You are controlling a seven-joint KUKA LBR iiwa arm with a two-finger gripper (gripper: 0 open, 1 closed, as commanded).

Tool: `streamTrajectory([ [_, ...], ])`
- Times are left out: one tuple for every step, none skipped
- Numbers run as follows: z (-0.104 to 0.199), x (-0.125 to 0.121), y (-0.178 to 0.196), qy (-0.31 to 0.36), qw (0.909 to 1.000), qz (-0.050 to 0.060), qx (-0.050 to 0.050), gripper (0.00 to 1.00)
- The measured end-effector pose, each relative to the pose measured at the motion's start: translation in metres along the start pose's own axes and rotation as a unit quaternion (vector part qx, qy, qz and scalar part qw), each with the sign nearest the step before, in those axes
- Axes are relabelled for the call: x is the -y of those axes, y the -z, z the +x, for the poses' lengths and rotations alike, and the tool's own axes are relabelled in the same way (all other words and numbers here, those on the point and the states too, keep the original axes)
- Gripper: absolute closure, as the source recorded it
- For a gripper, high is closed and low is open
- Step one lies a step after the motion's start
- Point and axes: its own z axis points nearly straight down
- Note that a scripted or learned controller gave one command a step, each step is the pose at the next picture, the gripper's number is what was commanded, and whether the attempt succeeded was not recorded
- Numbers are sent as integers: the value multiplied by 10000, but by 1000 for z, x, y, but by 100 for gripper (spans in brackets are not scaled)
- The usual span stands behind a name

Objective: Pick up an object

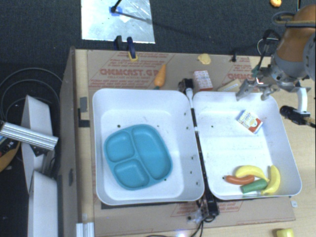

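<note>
My gripper (256, 92) hangs over the back edge of the right bin (232, 147), its two grey fingers spread apart with nothing between them. Just below it, inside that bin, lies a small white carton (248, 121) with a red and blue print. At the bin's front right corner sit a yellow banana (251, 171), a second yellow banana (274, 178), an orange-red sausage shape (239, 179) and a green piece (254, 185), all bunched together.
The left bin (113, 107) holds a blue divided plate (138, 155). Behind the bins on the cardboard lie an orange carrot (160, 76), a small pink packet (203, 79) and a yellow scrap (204, 59). A black part of the arm (295, 114) juts over the right rim.
</note>
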Motion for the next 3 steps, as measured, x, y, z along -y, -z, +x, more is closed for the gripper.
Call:
streamTrajectory([
  [-13,11,-20,-10,10000,27,-3,0],
  [-32,59,-41,-25,10000,57,-9,0],
  [-31,55,-28,-3,10000,14,-3,100],
])
